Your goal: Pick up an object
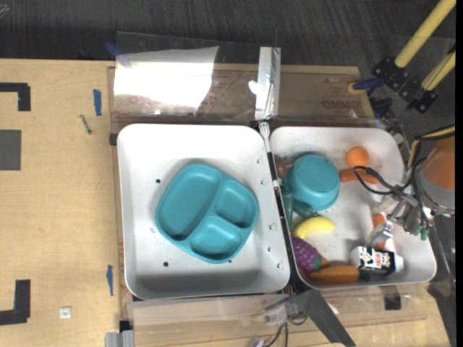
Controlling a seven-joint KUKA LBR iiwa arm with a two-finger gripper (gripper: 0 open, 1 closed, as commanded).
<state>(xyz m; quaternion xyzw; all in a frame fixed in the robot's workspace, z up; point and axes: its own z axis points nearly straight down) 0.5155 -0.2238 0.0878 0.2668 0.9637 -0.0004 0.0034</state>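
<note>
**Gripper hanging over the right bin's far side, nothing picked yet**

We are looking down on two white bins side by side. The left bin (137, 194) is holding just a teal divided tray (207, 212), lying flat near its middle. The right bin (347, 219) is carrying all the small pieces: a teal cup (315, 183) by the dividing wall, an orange ball (357, 156) towards the back, a lemon (313, 228) below the cup, purple grapes (304, 252) just beside it, a carrot (333, 272) lying along the front wall, and a small black-and-white carton (376, 259) near the front right corner.

We are seeing the gripper (387, 225) reaching in from the right, sitting just above the carton and well apart from the cup; cables are trailing across it. Whether it is wide or narrow we cannot tell, and nothing is visibly caught in it.

We are judging the carton the likeliest target, since it is lying nearest. The toys are crowding the front wall, so a grasp there is risking a nudge against the carrot.
</note>
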